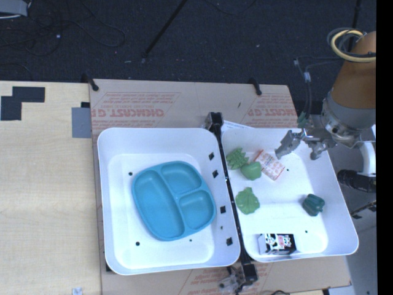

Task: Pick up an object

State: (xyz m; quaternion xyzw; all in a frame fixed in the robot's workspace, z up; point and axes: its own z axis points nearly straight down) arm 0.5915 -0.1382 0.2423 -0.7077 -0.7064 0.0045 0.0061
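**Operator:** I have the jaws (302, 145) hanging over the upper right part of the right bin (334, 183), spread apart with nothing between them. As I judge it, this is the approach step: nothing gripped, no target committed to yet.

**Colleague:** What is within reach?

**Operator:** Nearest, down and to the left of the jaws, lies a red-and-white packet (270, 165), touching a light green lump (251, 171). Just beyond that lump, further left, sits a leafy green piece (236, 158). Lower left again is another green piece (247, 201), apart from the rest. Straight below the jaws, near the bin's right side, is a dark green block (313, 204), standing alone. Far below, against the bin's near wall, a black-and-white carton (277, 243).

**Colleague:** Which would you go for?

**Operator:** I'd take the dark green block, since it stands clear on all sides. The move calls for shifting the jaws down the view over it, then lowering with the fingers astride it. The packet looks flat and crowded by its neighbour, so I think it riskier.

**Colleague:** And the surroundings?

**Operator:** The left bin (116, 165), well off to the left of the jaws, holds a blue divided plate (174, 198). Both bins rest on a cardboard sheet (147, 106) on the pale wooden worktop (43, 189); behind is dark floor with cables.
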